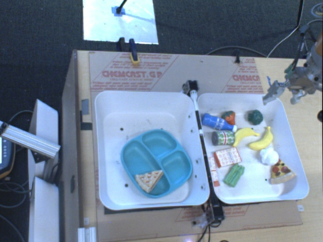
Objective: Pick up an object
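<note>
Arm (315,49) cropped; gripper (285,92) fingers spread.

A dark carpeted floor (40,34) is seen around the counter (70,135), whose top is covered by a brown sheet printed with red lettering (132,74). A pale, reflective square panel (119,14) is laid on the floor beyond the counter's far edge. Thin cables (242,48) are trailed across the carpet at upper right. White and metal fixtures (30,140) are placed at the left.
</note>
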Robot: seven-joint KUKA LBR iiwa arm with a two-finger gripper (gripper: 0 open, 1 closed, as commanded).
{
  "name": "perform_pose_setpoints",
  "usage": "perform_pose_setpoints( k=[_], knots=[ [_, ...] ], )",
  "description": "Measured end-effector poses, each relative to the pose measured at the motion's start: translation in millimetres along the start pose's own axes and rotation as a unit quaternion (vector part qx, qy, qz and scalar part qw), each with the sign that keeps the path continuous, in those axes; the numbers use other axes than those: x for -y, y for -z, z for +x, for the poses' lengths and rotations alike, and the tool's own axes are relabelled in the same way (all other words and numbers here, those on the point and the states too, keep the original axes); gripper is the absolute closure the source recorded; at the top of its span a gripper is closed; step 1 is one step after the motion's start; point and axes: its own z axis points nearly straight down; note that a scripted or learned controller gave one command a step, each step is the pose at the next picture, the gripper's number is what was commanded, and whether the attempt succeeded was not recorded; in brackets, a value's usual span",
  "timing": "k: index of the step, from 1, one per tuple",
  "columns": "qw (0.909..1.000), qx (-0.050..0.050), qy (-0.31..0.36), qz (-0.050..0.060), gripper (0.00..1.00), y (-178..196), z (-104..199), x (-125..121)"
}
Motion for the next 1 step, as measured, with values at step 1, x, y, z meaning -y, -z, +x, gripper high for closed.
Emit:
perform_pose_setpoints(
  k=[1],
  knots=[
    [1.0, -0.001, 0.001, 0.002, 0.0, -98.2, 90.9, -12.5]
  ],
)
